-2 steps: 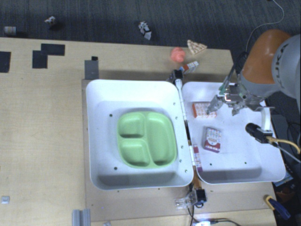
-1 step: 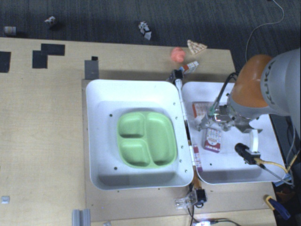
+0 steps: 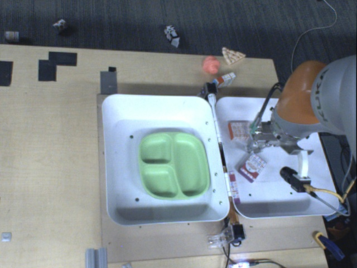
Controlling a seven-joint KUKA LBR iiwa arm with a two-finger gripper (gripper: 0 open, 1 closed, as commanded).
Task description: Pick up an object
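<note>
Metal two-finger gripper (image 3: 257, 144) hovers over the small red-and-white packet (image 3: 252, 167), nothing picked yet, can't tell jaw state.

just one fixed cam up high, tilted down on both bins (image 3: 111, 149), arm (image 3: 329, 102) coming in from 3 o'clock

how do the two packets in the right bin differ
The upper packet lies roughly square to the bin, while the lower packet is turned at a slant. The upper one looks orange-red and white; the lower has a dark red end. The gripper sits between them. Both are small, flat and lie on the bin floor.
</note>
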